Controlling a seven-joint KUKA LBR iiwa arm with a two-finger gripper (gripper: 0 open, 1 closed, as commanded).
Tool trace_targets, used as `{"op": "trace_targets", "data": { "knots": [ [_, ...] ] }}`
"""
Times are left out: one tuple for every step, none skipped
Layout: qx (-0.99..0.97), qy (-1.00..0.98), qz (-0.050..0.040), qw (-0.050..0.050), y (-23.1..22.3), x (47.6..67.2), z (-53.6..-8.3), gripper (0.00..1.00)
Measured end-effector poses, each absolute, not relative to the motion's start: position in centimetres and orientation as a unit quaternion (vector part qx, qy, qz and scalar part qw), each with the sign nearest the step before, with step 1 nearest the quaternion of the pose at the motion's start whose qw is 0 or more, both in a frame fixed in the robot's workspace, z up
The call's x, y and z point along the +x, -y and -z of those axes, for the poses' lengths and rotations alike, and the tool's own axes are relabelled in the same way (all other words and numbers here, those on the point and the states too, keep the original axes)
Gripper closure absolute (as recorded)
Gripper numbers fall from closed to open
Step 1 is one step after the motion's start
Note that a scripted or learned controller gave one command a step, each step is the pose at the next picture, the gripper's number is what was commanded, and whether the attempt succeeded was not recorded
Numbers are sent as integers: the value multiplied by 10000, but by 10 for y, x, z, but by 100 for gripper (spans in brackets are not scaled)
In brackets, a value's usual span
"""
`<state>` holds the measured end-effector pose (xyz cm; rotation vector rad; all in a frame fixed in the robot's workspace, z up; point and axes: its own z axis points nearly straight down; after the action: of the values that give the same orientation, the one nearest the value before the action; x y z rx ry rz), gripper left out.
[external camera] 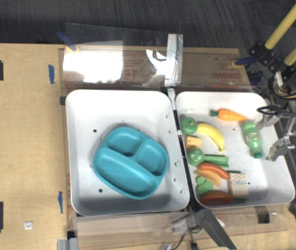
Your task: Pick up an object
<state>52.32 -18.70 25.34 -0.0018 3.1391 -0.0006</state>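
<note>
Spanning the middle of the camera view, the two shallow white plastic bins sit side by side on the tan wooden bench (17, 155). The left white bin (80, 113) holds one item: a teal plastic divided plate (131, 161) with three compartments, lying at a slant near the bin's centre. The right white bin (278, 184) holds the toy food items, grouped mostly along its left wall.

Contents of the right bin, by descending size:
- Yellow plastic banana (211, 135), curved, in the upper-left part.
- Orange plastic carrot (231, 115) with a green top, near the far wall.
- Pale green bottle-shaped toy (252, 138), alone toward the right side, well apart from the main group.
- Orange-red pepper-shaped toy (213, 171), below the banana.
- Dark red sausage-shaped toy (216, 197), at the near wall.
- Beige patterned block (238, 185), just right of the sausage-shaped toy.
- Green round toy (189, 124), beside the left wall.
- Green round toy with a stem (195, 155), lower along the same wall.

At the right edge of the right bin, the metal two-finger gripper (276, 137) is positioned just beside the pale green bottle-shaped toy. Jaw separation cannot be determined at this resolution, and no item is seen between them.
</note>
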Motion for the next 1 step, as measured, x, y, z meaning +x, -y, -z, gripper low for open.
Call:
{"op": "trace_targets", "data": {
  "knots": [
    [84, -10000, 12, 36, 213, 539, -95, 0]
  ]
}}
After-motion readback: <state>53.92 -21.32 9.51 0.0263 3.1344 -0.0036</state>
